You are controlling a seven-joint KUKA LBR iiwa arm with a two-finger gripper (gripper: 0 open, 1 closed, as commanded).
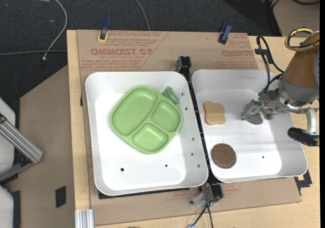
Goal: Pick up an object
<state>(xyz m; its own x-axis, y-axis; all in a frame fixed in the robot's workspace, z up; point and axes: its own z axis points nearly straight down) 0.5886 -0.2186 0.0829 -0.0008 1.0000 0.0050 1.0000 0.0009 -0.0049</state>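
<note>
Lowest in the frame, at the near edge of the right bin [284, 168], lay a round brown disc [223, 155], flat like a biscuit or patty. It looked light and stiff, with a matt top; being so low, it would likely need a pinch across its rim, and could slide on the smooth white floor if nudged. Just above it, toward the middle of the frame, sat a tan block [214, 112] shaped like a slice of bread. It seemed the easier catch: thicker, probably soft and very light, best taken across its narrower sides with a gentle squeeze.

To the right of the block, and apart from it, the claw [252, 115] hung low over the same bin, reaching in from the right edge of the frame. Whether it was released or clenched could not be told, since the grey parts blurred together; nothing could be made out between them.

In the left bin [101, 171] lay a green divided plate [146, 119], tilted askew, with a small dark green piece [171, 95] touching its upper right rim. The plate looked rigid and slick, awkward except by its lip.

Farthest back, two blue clamps [104, 29] held cardboard to the surface [76, 120].
</note>
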